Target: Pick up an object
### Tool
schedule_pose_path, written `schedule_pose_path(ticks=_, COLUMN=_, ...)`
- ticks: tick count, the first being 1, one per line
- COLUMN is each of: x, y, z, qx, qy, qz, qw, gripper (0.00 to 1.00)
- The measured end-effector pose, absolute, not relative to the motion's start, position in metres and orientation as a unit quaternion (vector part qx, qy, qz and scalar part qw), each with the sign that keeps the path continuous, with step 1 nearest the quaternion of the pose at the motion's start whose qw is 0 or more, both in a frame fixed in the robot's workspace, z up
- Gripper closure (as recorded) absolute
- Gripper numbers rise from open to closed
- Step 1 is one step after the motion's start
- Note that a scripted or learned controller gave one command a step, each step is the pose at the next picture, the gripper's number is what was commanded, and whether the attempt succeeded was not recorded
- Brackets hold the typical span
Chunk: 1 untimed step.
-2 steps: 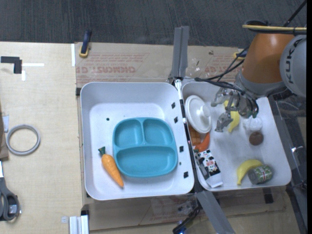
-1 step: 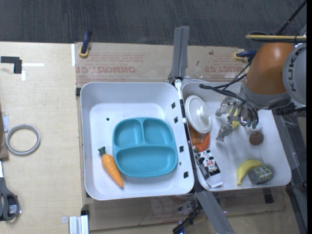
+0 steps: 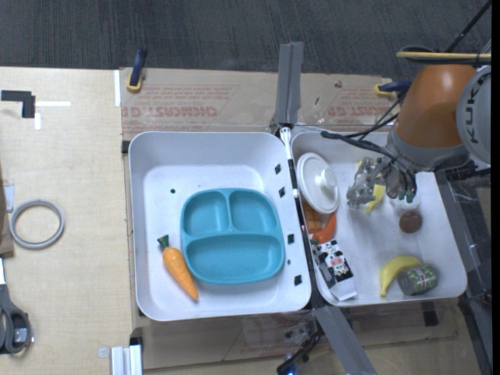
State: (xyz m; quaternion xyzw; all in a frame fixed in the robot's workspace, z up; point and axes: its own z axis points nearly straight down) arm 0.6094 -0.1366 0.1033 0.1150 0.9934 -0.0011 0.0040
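My gripper [image 3: 380,187] hangs low over the upper middle of the right bin [image 3: 449,237], under the orange band of the arm [image 3: 437,106]. A small yellow object [image 3: 377,198] shows right at the gripper's tip; whether it is held is hidden by the wrist. Just below the gripper to the right lies a small brown ball [image 3: 410,223]. A banana [image 3: 396,270] and a grey-green round object [image 3: 419,280] lie at the bin's near right. A white bowl [image 3: 318,183] sits on an orange item [image 3: 323,226] at the bin's left wall, with a black-and-white patterned piece [image 3: 334,264] below.
The left bin [image 3: 148,233] holds a teal divided plate [image 3: 232,235] and a toy carrot [image 3: 179,268]. A grey ring [image 3: 35,223] and scissors [image 3: 13,326] lie on the bench at the far left. Cables run from the arm over the right bin's back.
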Motion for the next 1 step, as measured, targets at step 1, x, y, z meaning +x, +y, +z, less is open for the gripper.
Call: schedule_pose_path(ticks=1, x=0.5599, y=-0.1023, z=0.1618, qx=0.252, qy=0.968, qz=-0.0001, qw=0.001, gripper=1.00)
